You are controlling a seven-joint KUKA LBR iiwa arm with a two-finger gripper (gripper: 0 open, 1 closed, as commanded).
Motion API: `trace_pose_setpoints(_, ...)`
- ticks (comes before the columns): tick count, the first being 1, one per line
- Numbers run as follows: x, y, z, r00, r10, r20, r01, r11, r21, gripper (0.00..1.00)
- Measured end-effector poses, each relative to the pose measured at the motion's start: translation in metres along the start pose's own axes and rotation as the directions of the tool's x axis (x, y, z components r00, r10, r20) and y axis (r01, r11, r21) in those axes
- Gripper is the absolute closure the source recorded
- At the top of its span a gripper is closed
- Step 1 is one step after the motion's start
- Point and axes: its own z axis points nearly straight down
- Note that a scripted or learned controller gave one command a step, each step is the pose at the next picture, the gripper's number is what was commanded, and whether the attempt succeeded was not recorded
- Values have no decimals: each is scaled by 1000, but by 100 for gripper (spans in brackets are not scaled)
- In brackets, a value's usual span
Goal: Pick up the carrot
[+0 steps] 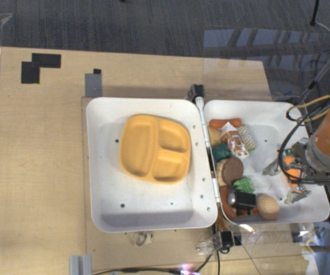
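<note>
Camera view has the gripper (289,179) low at the right bin's (268,112) three o'clock; fingers spread wide, straddling the carrot (291,164), which shows orange between them; poised for closing, not yet clamped.

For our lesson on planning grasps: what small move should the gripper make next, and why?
Probably ease straight down, not sideways. The gripper sits right over orange patches, likely the carrot, in the right bin, apart from the pile at its left wall.
</note>
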Motion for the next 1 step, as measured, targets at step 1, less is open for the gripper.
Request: trace_pose_setpoints(1, 6, 3, 13, 987, -163, -7, 163, 987, -11, 0)
